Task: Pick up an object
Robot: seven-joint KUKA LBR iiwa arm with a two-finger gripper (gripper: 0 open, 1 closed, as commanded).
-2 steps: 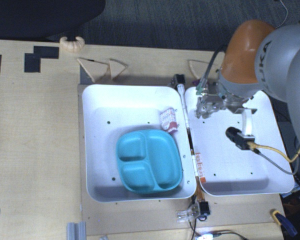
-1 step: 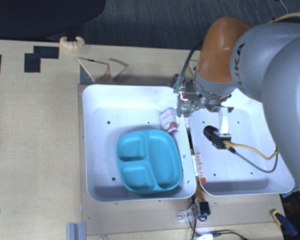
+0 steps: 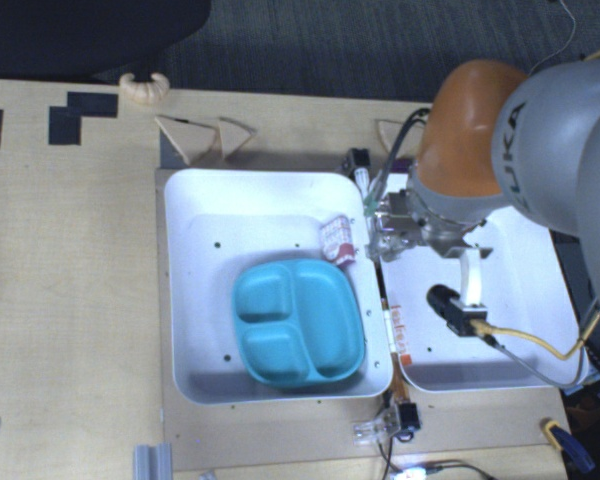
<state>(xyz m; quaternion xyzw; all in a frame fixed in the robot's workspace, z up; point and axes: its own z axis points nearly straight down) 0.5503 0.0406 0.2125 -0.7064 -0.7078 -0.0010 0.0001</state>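
A teal divided plate lies in the left bin, toward its front right. Behind the plate, a small red-and-white packet sits close to the bin's right wall. My gripper hangs over the rim between the two bins, just right of the packet and apart from the plate. The wrist and arm cover the back of the right bin. Nothing shows held in the gripper.
The bins' shared rim runs from front to back under the gripper. A small cream-coloured piece rests on the wooden bench at the back left. Wire brackets stand behind the left bin.
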